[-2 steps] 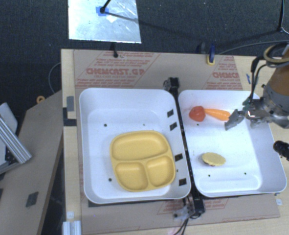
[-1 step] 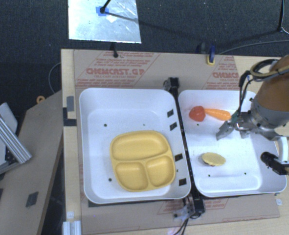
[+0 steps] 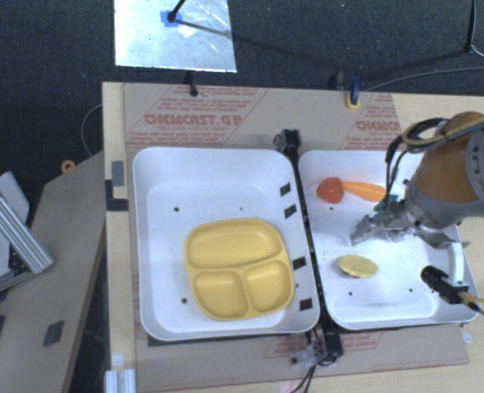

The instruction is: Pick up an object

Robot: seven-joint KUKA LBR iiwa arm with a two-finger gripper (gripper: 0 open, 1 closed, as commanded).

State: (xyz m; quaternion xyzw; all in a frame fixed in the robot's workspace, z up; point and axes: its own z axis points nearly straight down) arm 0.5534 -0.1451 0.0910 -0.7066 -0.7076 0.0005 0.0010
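Observation:
In the right bin [image 3: 373, 311] lie three things: a red tomato-like ball [image 3: 331, 190] at the back left, an orange carrot [image 3: 364, 191] touching it on the right, and a flat yellow disc [image 3: 357, 266] near the middle. My gripper [image 3: 368, 230] hangs low over the right bin, between the carrot and the disc, a little right of both. It sits just above the disc's far edge. Nothing shows in its grasp.
The left bin [image 3: 164, 178] holds a yellow divided plate [image 3: 237, 266] toward its front. A black divider with clips [image 3: 300, 219] runs between the bins. My grey arm with its orange band [image 3: 450, 166] reaches in from the right over the right bin's far corner.

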